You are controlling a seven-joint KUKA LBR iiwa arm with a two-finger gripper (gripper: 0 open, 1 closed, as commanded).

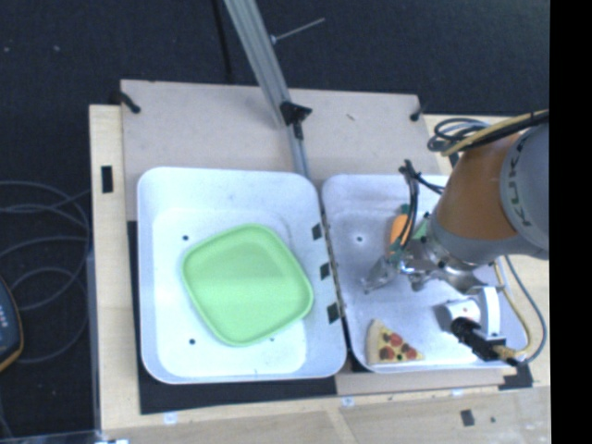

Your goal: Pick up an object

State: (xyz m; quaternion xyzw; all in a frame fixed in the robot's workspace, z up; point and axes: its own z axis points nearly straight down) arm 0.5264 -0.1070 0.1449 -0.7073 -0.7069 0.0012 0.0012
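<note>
**Right bin: end effector spread above bare floor, nothing held**

The surface (231, 128) carries two shallow white bins set side by side, their inner walls touching.

Left bin (157, 192): one item, a pale green plate (245, 283) of squarish outline with rounded corners. It lies flat, slightly turned, in the middle to lower part of the bin and is clear of the walls.

Right bin (356, 202): two loose items.
- A wedge shaped like a pizza slice (390, 345), tan with red spots, lies flat against the near wall.
- A small orange item (398, 228) sits further back, close beside the wrist and partly hidden by it. Its form cannot be told.

The arm (481, 202) enters from the right, with the orange band above the grey wrist, and reaches down into the right bin. The end effector (391, 285) is low over the middle of that bin. Its two metal fingers (372, 283) are spread wide with only bare white floor between them. It grips nothing. It stands between the two loose items, with the orange item just behind it and the pizza slice apart to the near side.

A grey metal rail (259, 44) slants across the back of the surface and ends near the junction of the bins.
</note>
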